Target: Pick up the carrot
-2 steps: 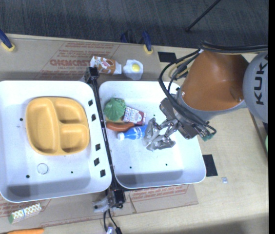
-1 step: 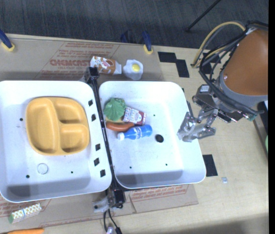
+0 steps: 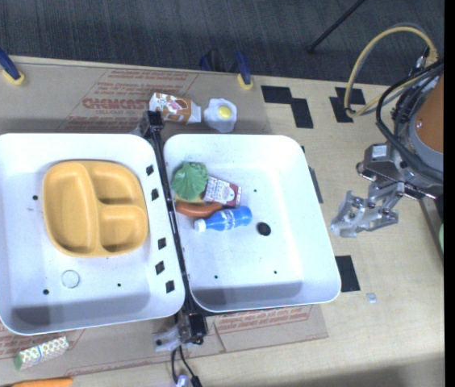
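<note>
1. Along the bottom edge, at lower left, a small patterned packet (image 3: 42, 351) lies on the cardboard outside the bins.
2. The left bin (image 3: 10, 216) holds a yellow divided tray (image 3: 96, 206).
3. In the right bin (image 3: 292, 240), left of centre, the carrot (image 3: 197, 209) lies under a green leafy toy (image 3: 189, 181), touching a blue bottle (image 3: 226, 219) and a red packet (image 3: 221, 190).
4. At mid right, the gripper (image 3: 356, 220) hovers over the bench outside the bin, fingers spread apart, holding nothing.
5. Top centre, a brown carton (image 3: 171, 107) and an egg toy (image 3: 221, 114) sit beyond the bins.

Orange carrot (image 3: 198, 209), blue bottle (image 3: 226, 218), yellow tray (image 3: 96, 207), white bins (image 3: 292, 274).
</note>
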Tool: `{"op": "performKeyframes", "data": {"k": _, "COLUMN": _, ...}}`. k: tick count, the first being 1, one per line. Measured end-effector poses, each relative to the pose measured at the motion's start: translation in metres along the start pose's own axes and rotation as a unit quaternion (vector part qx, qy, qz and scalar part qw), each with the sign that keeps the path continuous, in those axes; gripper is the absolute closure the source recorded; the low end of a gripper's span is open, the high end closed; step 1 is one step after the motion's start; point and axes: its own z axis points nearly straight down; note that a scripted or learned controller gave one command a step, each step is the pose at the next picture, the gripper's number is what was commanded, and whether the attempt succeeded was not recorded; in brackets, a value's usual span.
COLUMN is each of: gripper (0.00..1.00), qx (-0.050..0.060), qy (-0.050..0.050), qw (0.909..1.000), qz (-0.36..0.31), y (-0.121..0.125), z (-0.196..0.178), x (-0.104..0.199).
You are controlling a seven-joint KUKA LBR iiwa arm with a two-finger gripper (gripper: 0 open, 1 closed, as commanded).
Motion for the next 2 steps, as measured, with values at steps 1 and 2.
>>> {"op": "performKeyframes", "data": {"k": 1, "gripper": 1.00, "qx": -0.003, "qy": 0.000, "qw": 0.9910, "qz": -0.134, "y": 0.005, "z": 0.156, "x": -0.008}}
{"op": "performKeyframes", "data": {"k": 2, "gripper": 1.00, "qx": -0.002, "qy": 0.000, "qw": 0.9433, "qz": -0.332, "y": 0.001, "z": 0.104, "x": 0.000}}
